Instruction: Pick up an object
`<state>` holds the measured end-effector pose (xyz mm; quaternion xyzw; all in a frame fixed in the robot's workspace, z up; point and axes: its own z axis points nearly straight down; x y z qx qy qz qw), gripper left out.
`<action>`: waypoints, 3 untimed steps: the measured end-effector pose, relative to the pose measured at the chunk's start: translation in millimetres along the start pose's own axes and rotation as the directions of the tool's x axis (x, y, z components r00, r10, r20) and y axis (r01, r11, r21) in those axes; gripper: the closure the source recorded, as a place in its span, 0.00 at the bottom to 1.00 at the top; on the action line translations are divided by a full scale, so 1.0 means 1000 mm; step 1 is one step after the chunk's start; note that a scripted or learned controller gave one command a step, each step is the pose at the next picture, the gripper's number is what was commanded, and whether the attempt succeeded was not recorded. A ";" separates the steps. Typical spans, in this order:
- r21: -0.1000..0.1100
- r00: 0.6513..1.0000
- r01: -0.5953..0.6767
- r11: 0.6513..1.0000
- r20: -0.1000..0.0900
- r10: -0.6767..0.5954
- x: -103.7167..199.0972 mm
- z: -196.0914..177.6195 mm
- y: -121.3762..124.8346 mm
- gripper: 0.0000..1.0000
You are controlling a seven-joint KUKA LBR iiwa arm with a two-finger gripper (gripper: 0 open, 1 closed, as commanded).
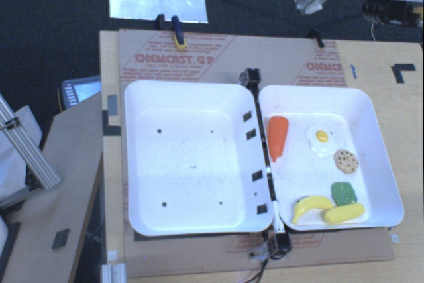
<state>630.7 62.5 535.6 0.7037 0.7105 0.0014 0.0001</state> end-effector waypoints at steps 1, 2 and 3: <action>-0.002 1.000 -0.014 1.000 0.005 0.014 -0.076 0.001 0.038 1.00; -0.001 1.000 -0.009 1.000 0.003 0.009 -0.076 0.000 0.037 1.00; -0.002 1.000 -0.009 1.000 0.003 0.009 -0.084 0.000 0.037 1.00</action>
